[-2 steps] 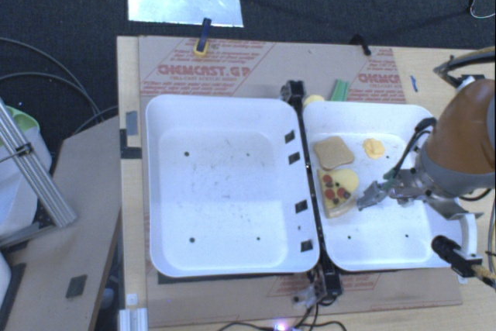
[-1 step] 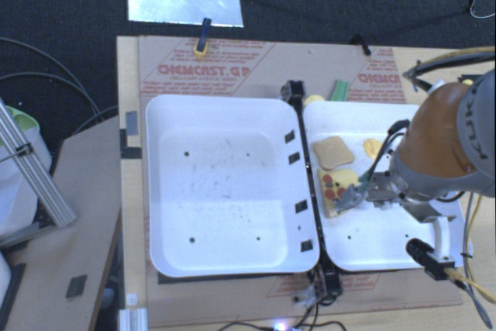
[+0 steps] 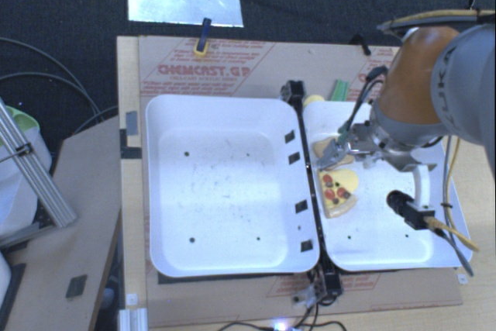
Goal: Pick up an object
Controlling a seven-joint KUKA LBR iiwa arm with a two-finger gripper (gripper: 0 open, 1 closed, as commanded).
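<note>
In the right bin (image 3: 387,244) a toy pizza slice (image 3: 339,193) with red dots lies near the left wall. My gripper (image 3: 333,154) hangs low just above the slice's upper end, over a tan object (image 3: 320,145) that it partly hides. A small yellow object (image 3: 313,100) rests at the bin's far left corner, and a green piece (image 3: 339,90) sits just behind the rim.
The left bin (image 3: 225,182) lies beside the right one, with black clips (image 3: 294,159) along the shared wall. The grey arm with its orange band (image 3: 422,81) covers the right bin's far right part. A cable (image 3: 453,232) runs along the right rim.
</note>
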